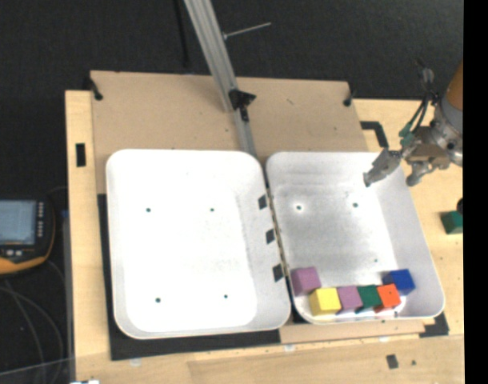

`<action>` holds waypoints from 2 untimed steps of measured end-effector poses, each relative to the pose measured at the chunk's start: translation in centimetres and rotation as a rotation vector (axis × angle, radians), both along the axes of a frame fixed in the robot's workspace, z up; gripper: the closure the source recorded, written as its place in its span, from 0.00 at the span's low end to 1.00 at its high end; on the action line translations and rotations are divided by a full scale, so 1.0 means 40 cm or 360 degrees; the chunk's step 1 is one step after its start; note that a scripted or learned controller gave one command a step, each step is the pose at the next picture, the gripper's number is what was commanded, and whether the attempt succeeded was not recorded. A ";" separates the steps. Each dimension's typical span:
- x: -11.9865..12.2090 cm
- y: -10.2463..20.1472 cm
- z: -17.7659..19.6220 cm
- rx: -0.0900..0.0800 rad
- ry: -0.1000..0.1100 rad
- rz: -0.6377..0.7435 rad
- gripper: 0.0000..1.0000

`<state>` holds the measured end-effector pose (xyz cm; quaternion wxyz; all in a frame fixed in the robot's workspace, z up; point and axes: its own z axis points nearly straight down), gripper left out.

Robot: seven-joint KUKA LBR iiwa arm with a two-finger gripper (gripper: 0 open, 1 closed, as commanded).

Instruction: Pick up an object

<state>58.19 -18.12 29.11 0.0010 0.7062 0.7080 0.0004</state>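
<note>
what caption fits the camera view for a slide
Open gripper poised over the right bin's upper right rim, coloured blocks clustered along its near edge.

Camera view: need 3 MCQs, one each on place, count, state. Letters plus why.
1. Where do the blocks lie?
A. left bin centre
B. right bin's near edge
C. on the bench

2. How many purple blocks?
A. none
B. one
C. two

3. How do the gripper's fingers stand?
A. spread, nothing between them
B. closed on a yellow block
C. closed on a blue block

Answers:
1 B: all are clustered along the near wall of the right bin.
2 C: two purple blocks flank the yellow block.
3 A: the fingers are apart above the bin's far right corner, away from the blocks.
</note>
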 end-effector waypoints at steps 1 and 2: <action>0.002 -0.002 0.028 -0.0002 -0.0006 0.0003 1.00; -0.057 0.150 0.040 0.0003 0.0001 0.0008 1.00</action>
